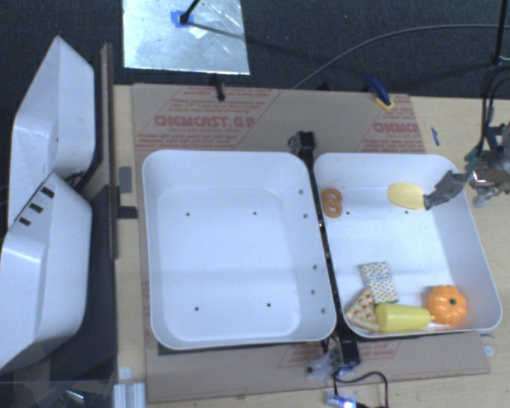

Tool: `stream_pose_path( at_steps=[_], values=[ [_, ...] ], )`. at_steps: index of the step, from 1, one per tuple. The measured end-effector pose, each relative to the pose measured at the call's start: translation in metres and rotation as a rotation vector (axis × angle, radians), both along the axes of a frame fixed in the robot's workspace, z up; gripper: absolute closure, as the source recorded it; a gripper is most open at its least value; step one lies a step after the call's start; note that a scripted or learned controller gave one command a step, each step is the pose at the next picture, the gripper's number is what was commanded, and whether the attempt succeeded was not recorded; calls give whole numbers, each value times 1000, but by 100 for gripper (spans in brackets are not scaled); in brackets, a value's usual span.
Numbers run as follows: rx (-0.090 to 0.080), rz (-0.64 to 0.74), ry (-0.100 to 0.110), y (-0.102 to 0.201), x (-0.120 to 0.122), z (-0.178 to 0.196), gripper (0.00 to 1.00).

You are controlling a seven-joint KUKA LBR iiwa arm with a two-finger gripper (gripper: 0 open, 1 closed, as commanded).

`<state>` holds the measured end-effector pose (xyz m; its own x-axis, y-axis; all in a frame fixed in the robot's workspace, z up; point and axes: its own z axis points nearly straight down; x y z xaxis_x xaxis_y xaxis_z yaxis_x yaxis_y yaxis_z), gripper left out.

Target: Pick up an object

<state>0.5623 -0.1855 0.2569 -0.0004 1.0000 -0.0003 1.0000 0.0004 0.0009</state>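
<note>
Over the right bin [484, 300], we note the gripper [438, 194] touching a pale yellow object [405, 195]; its grip we cannot tell. Rounded, it may roll away if nudged.

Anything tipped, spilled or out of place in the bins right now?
Nothing stands out. The pretzel and pale yellow piece lie apart near the right bin's far side; the checkered packet, pizza slice, yellow block and orange pumpkin cluster at its near edge.
</note>
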Motion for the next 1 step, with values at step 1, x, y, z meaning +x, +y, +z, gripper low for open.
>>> stream_pose_path(
  at_steps=[1],
  values=[
    [4, 6, 13, -20, 9, -175, 0]
  ],
)
